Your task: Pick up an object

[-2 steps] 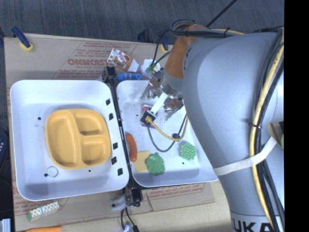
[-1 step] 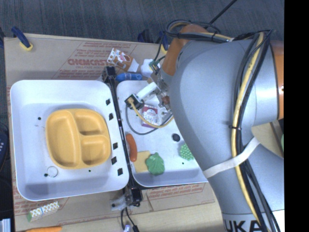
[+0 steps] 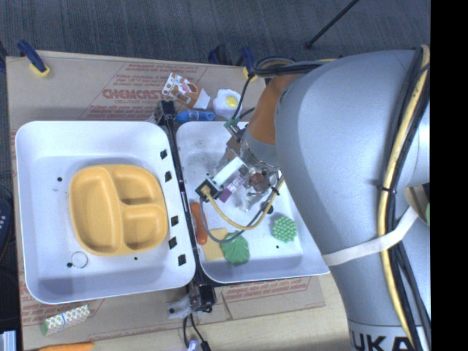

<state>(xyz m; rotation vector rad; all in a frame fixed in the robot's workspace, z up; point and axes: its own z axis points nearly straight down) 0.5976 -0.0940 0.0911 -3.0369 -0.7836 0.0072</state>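
My gripper (image 3: 235, 185) hangs low over the middle of the right bin (image 3: 191, 143), with the grey arm covering the bin's right side. Small purple and white pieces sit at the fingers, too cluttered to tell apart. Below the gripper lie a green leafy toy (image 3: 235, 249) and a green bumpy ball (image 3: 284, 229). An orange carrot-like stick (image 3: 199, 223) lies along the bin's left wall. A yellow flat piece (image 3: 212, 248) rests beside the leafy toy.
The left bin (image 3: 44, 159) holds a yellow divided tray (image 3: 119, 208). Outside the bins, at the back, stand a small printed carton (image 3: 179, 88), a blue item (image 3: 194, 115) and a white-and-yellow egg toy (image 3: 228, 100). A patterned tube (image 3: 66, 318) lies at the front left.
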